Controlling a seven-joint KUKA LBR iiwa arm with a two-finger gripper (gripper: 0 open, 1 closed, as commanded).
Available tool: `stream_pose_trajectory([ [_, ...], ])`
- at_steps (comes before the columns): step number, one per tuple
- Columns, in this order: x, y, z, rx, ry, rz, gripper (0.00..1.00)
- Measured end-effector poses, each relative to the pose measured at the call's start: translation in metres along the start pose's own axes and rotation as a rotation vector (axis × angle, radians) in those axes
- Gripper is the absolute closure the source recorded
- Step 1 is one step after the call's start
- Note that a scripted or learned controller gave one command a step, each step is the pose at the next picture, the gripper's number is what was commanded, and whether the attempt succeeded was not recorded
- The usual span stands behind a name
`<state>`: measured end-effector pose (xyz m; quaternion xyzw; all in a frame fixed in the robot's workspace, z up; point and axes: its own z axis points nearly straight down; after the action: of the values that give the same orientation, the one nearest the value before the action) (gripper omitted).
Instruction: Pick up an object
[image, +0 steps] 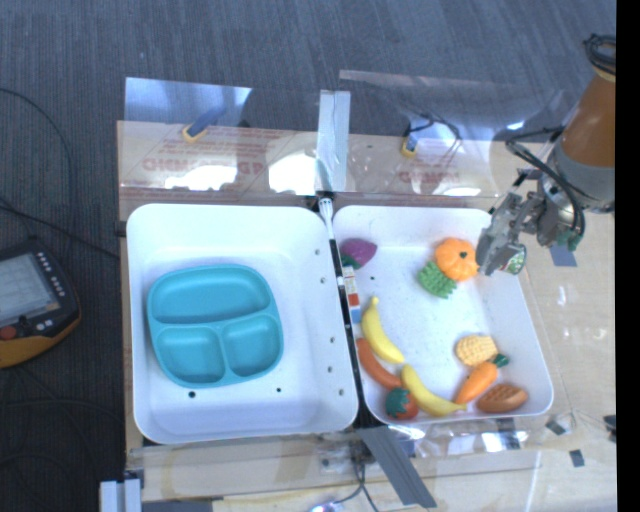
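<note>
One orange fruit (457, 258) beside end effector (496, 256)

Toy orange (458, 259) atop green leaves, seemingly resting in right bin (530, 330).

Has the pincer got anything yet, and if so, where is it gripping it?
Cannot be told. The pincer hangs at the right bin's upper right edge, just right of the orange toy fruit; nothing shows between its tips.
</note>
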<state>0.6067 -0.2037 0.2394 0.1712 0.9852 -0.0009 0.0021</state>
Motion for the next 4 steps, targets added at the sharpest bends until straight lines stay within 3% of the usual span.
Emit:
stream_pose_trajectory([
  [1,0.007,0.039,0.128,-0.002,-0.004,0.492,1.00],
  [2,0.009,0.039,0.132,0.001,0.002,0.491,0.00],
  [3,-0.006,0.108,0.142,-0.011,-0.024,0.578,0.00],
  [4,-0.009,0.108,0.131,-0.011,-0.035,0.575,1.00],
])
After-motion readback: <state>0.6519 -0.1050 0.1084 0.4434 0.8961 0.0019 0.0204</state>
